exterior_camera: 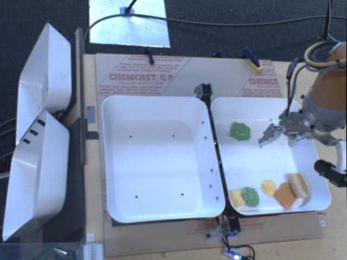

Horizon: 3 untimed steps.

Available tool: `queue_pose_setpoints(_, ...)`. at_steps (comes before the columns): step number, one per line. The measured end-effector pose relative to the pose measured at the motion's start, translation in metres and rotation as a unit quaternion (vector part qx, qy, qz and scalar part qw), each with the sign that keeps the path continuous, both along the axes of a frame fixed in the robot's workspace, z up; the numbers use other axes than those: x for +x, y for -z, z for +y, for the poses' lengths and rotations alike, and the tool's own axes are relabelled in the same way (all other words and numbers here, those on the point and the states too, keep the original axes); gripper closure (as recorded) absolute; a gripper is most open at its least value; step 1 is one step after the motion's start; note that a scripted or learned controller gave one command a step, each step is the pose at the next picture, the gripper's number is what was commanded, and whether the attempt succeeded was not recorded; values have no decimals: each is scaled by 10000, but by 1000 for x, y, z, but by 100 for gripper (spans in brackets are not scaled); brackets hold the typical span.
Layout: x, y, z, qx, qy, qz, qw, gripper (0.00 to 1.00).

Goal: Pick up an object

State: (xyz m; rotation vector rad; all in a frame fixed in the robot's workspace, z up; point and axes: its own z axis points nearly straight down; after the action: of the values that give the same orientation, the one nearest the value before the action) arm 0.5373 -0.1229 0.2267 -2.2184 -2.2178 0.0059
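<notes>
Inside the right bin (303, 161) lie several small objects. A green lumpy piece (239, 131) rests near the bin's upper left. Along the front wall sit a yellow block (236, 198), a green piece (250, 196), a small yellow piece (268, 187), an orange piece (284, 195) and a tan bun-shaped thing (299, 185). My gripper (269, 135) hangs over the upper middle of this bin, just right of the green lumpy piece and apart from it. It stands open with nothing between its fingers.
The left bin (116, 145) sits beside the right one, a black divider clamp (205, 92) between them. Two spare white bins (38, 145) lean at the far left. Cables and the arm's body (328, 91) crowd the right side.
</notes>
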Motion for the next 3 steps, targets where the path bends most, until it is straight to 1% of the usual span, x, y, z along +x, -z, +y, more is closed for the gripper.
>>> queue_pose_setpoints(1, 1, -3, 0, -3, -4, -34, 10000, 0)
queue_pose_setpoints(2, -2, 59, -2, 0, 0, -7, 10000, 0)
queue_pose_setpoints(3, -3, 101, -7, -1, 0, -15, 10000, 0)
